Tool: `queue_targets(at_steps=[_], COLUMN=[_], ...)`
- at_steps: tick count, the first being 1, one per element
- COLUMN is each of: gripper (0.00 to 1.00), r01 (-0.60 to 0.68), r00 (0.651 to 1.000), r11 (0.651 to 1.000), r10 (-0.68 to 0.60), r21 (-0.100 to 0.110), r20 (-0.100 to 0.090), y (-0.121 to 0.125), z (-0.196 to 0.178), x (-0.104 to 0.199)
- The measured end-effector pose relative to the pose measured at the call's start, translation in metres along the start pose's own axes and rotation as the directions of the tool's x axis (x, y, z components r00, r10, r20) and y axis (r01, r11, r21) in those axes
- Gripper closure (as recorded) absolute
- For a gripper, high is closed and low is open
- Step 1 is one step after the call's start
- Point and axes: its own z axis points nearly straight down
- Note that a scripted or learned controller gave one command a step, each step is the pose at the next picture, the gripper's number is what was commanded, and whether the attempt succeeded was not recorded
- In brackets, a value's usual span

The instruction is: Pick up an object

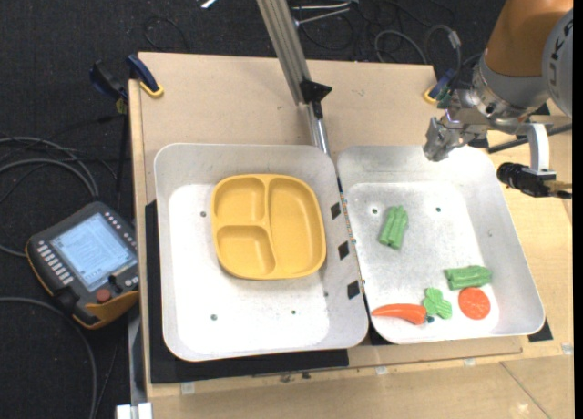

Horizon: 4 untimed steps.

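The grey two-finger gripper (441, 146) is seen small and partly blurred above the far rim of the right shallow white bin (510, 253), and whether it is spread or closed cannot be told; nothing can be made out within it. The grey arm with its orange band (526, 25) is cut off by the top and right edges of the view, so only the wrist section is shown, slanting down and leftward toward the gripper. A black cable fitting (521, 177) is seen just beside the bin's right edge, below the wrist. In the right bin, well apart from the gripper, four small toy foods are laid: a ribbed green bundle (393, 227) near the bin's middle, a second green ribbed piece (468, 275) toward the near right, a round red-orange disc (474, 303) just below that piece, and an orange carrot-shaped piece (399, 313) at the near edge, with a small leafy green piece (438, 303) touching its right end. Their exact kind cannot be settled at this size. In the left shallow white bin (182, 253) a yellow plastic tray with three compartments (270, 226) is laid flat. A slanted grey metal post (284, 30) is cut off by the top edge, and a handheld control pendant with a lit screen (86, 262) is seen on the dark floor at the left.
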Motion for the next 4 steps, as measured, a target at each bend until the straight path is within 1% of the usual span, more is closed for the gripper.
queue_targets(at_steps=[3,4], gripper=[1.00,1.00], r01=[0.002,0.002], r00=[1.000,1.000], r11=[1.000,1.000], r10=[-0.002,-0.002], r21=[0.001,-0.001], r20=[-0.001,-0.001], y=[-0.034,-0.031], z=[-0.022,-0.021], x=[0.154,0.206])
